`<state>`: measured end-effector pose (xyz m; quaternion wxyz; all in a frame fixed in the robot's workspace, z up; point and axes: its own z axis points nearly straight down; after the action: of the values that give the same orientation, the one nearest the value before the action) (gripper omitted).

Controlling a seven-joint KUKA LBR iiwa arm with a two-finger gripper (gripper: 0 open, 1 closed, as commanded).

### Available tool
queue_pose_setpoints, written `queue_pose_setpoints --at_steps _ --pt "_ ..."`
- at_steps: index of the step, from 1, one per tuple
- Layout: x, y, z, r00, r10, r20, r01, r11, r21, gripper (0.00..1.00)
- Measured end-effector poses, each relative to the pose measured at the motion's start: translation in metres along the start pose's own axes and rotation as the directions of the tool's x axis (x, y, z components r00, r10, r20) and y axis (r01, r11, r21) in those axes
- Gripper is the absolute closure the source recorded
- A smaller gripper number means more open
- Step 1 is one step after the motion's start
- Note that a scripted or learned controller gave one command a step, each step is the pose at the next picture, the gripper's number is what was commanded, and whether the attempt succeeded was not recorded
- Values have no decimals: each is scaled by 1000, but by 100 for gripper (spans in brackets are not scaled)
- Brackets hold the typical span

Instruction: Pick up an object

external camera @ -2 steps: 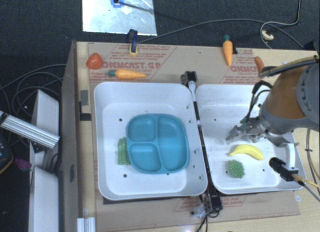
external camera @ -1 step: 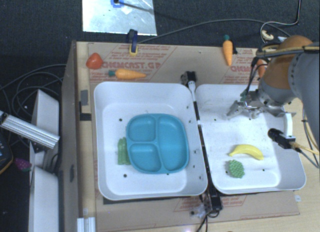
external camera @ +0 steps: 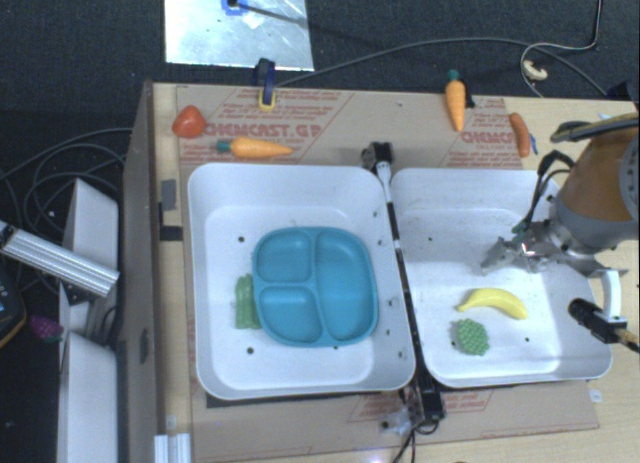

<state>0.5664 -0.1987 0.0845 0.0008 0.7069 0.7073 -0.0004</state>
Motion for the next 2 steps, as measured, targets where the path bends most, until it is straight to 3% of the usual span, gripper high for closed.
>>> queue_pose_setpoints --at_steps 1,2 --pt "30 45 -36 1000 -4 -1 4 1000 -4 0" --pt "57 -18 -47 1000 -1 -1 1 1000 -1 0"
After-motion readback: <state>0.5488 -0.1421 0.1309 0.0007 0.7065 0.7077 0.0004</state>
